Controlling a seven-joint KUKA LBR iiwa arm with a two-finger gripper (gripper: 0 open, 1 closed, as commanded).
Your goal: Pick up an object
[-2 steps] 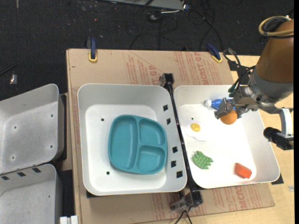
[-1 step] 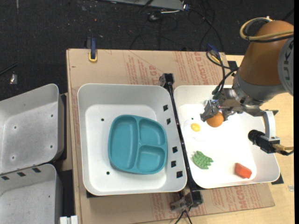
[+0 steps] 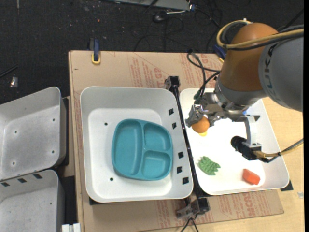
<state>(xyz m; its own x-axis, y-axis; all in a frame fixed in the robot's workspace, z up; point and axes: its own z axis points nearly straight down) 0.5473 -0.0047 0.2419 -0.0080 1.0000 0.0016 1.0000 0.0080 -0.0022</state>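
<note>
The hand (image 3: 199,120) was clamped on an orange ball (image 3: 200,125), held between its fingers. Advised: lift vertically, keeping grip steady, clear of the bin wall (image 3: 185,129) beside it.

robotics lab | cardboard-topped bench (image 3: 145,64) | loose cables (image 3: 203,6) | dark floor (image 3: 38,23)

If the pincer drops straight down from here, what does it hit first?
Most likely the orange ball right at the pincer, with the right bin floor beneath. Depth is hard to judge from this slanted view.
</note>
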